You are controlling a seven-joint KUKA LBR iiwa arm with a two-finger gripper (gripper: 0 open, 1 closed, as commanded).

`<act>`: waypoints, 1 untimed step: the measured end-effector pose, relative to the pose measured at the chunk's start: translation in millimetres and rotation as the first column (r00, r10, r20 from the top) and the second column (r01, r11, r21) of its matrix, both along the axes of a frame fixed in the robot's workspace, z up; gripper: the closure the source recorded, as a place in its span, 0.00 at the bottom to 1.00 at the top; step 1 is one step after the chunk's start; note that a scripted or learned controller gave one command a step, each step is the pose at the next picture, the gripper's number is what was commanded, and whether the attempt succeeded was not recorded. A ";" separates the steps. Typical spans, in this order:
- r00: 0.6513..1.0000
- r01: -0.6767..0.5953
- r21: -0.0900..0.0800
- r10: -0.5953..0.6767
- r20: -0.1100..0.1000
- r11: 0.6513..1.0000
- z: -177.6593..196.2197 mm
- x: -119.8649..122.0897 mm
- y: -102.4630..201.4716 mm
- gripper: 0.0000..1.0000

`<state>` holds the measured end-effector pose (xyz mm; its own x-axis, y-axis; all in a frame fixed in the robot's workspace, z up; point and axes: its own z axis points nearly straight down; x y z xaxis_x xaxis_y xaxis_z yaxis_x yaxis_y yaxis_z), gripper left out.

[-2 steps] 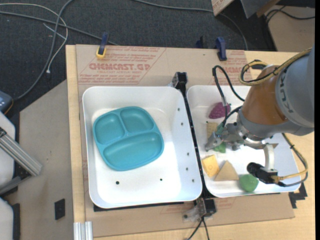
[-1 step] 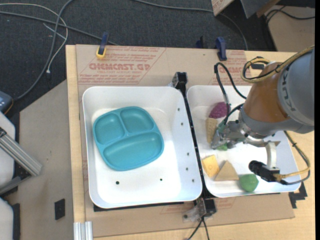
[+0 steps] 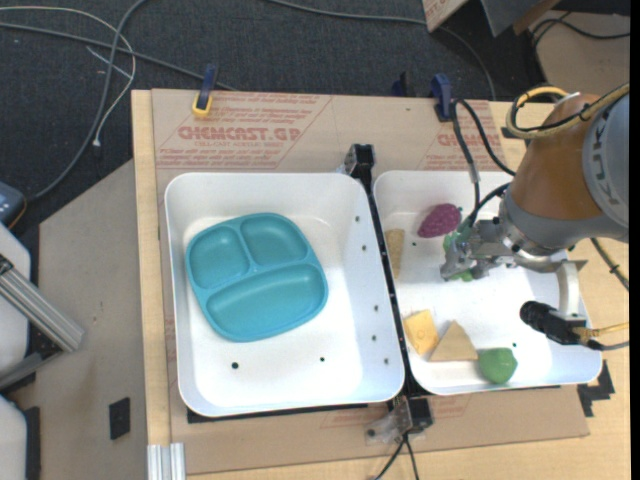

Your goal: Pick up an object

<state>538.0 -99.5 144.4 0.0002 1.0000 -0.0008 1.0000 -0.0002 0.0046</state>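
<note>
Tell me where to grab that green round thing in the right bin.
Take the green round thing across its middle, coming straight down from above. It is small and rounded, so any pair of opposite sides should do. The tan wedge sits close on its left and the bin's near rim just behind, so close front to back.

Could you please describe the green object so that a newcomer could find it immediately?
Look in the right bin, along its near edge. The green ball sits by the near right corner, just right of a tan wedge. It is the only round green item there.
</note>
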 end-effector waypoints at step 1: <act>1.000 -0.001 0.001 0.001 -0.002 1.000 42.2 -0.2 0.5 1.00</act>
<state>537.8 -99.0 186.5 -0.0009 1.0000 -0.0002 1.0000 0.0009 0.0026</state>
